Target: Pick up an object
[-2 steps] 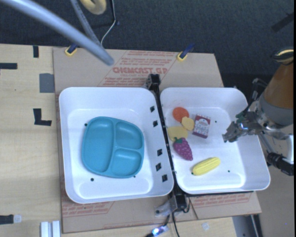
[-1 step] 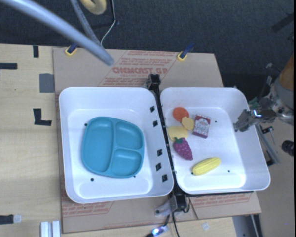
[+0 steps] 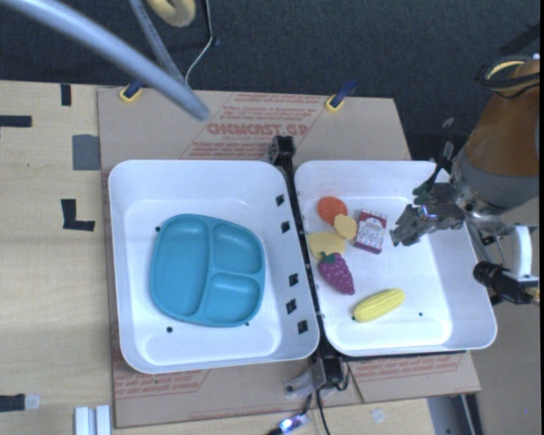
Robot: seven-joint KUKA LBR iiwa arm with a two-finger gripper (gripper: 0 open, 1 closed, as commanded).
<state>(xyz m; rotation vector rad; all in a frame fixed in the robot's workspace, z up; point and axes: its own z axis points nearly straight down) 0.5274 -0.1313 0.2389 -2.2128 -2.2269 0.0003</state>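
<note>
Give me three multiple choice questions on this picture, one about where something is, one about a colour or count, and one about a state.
1. Where does the blue tray lie?
A. left bin
B. right bin
C. on the cardboard outside the bins

2. What colour is the corn?
A. purple
B. yellow
C. blue

3. How does the gripper stand?
A. clamped on the corn
C. holding nothing, over the right bin
B. resting on the blue tray

Answers: 1 A, the tray sits in the left bin. 2 B, the corn is yellow, beside the purple grapes. 3 C, nothing shows between the fingers, and bare floor of the right bin lies below.
</note>
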